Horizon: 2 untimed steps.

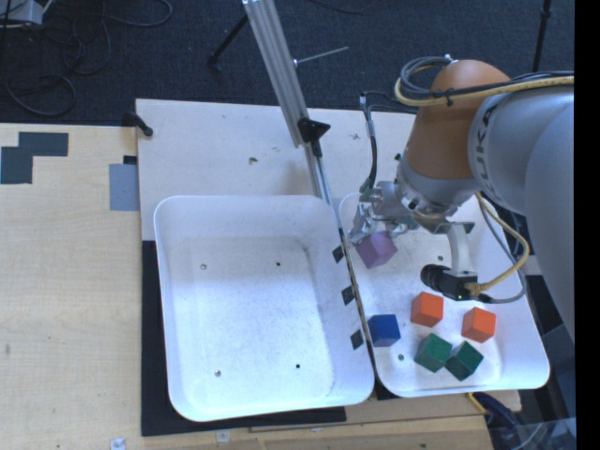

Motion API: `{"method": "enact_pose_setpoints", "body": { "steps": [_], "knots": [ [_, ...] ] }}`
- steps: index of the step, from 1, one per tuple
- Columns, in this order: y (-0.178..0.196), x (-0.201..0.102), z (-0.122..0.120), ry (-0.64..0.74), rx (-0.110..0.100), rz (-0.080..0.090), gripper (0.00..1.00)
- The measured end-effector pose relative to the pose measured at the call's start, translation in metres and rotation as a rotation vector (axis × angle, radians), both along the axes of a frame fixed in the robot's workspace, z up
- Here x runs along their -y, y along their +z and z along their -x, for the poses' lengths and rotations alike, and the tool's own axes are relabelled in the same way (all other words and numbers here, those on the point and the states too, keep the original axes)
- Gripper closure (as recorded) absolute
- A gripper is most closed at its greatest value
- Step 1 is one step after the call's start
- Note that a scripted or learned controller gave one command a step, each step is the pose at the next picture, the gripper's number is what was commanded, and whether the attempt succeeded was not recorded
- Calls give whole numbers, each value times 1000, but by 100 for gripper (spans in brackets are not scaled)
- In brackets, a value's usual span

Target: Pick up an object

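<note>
My gripper [375,233] hangs over the upper left part of the right bin [525,368], close to the divider between the bins. A purple block [378,248] sits tilted between its fingers, lifted off the bin floor. On the floor of the right bin lie a blue block [383,329], two orange blocks [427,308] [478,323] and two green blocks [433,352] [464,360].
The left bin [178,251] lies next to the right one. A slanted aluminium bar [281,73] runs from the top down to the divider. The grey arm with its orange band [450,120] covers the right bin's upper right. A black cable connector [448,281] hangs below the wrist.
</note>
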State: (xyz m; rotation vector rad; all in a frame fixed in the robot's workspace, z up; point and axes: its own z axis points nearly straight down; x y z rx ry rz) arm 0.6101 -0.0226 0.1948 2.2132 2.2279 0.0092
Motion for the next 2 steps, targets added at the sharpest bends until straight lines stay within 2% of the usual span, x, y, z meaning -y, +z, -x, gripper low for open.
{"method": "enact_pose_setpoints", "body": {
  "steps": [1,2],
  "knots": [
    [-1,31,29,-9,-11,4,100],
    [-5,-32,16,-2,-8,1,100]
  ]
}}
